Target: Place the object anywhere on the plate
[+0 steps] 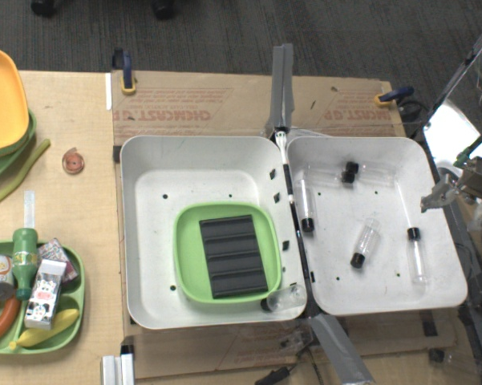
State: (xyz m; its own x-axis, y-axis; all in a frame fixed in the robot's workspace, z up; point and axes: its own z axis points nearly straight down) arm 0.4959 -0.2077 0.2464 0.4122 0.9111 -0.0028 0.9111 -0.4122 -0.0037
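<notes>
Biggest in sight are the two white bins: the left bin [144, 239] at the middle of the frame holds the green plate [188, 251], square-ish with a dark ribbed insert, while the right bin [385, 291] holds the clear vials scattered about. One lies along the bin's left wall [303, 207], one near the upper middle [349, 172], one at centre [363, 244], one toward the right [416, 255]; another clear vial [279, 300] lies in the left bin at the plate's lower right corner, touching or just off its rim. They look light, stiff and slick, apt to roll, perhaps breakable, so I'd take one across the middle of its barrel, square to its length. The gripper [443, 192] sits at the right edge of the frame, over the right bin's rim, low and angled inward; I cannot tell how its jaws stand, and nothing visible is in them.
</notes>
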